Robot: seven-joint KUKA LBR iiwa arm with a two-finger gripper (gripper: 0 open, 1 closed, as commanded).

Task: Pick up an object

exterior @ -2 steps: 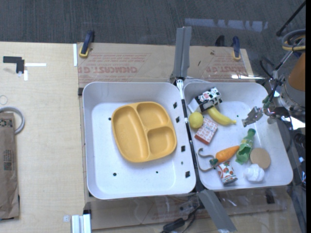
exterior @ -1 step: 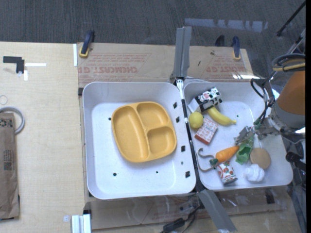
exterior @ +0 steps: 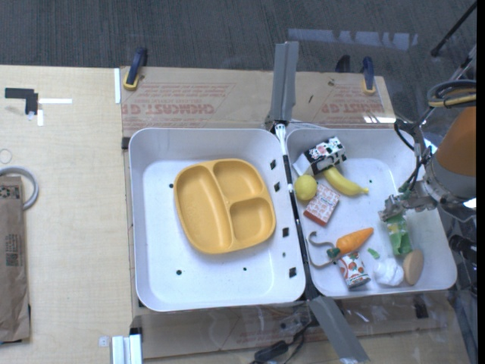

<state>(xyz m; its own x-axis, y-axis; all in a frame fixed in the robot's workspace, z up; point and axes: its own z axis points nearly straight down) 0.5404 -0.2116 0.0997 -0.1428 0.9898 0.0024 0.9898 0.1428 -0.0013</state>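
The pincer sat at the right edge of the right bin, at the middle right of the frame, above a green item; whether it was parted or closed could not be told. The arm, grey with an orange band, entered from the right edge of the frame.

The desk showed its pale wood surface at the left of the frame. The left bin occupied the centre and held a yellow divided plate, lying flat with three compartments. The right bin adjoined it at centre right and held the candidate objects:

- A banana, in the upper part of the bin.
- A black-and-white patterned box, above the banana.
- A lemon, against the bin's left wall.
- A red and white carton, just beside the lemon.
- A carrot, at the lower centre.
- A small printed can, below the carrot.
- A green item, just below the pincer.
- A white lumpy object and a tan oval object, touching, at the lower right corner.

No object was seen between the pincer's tips.
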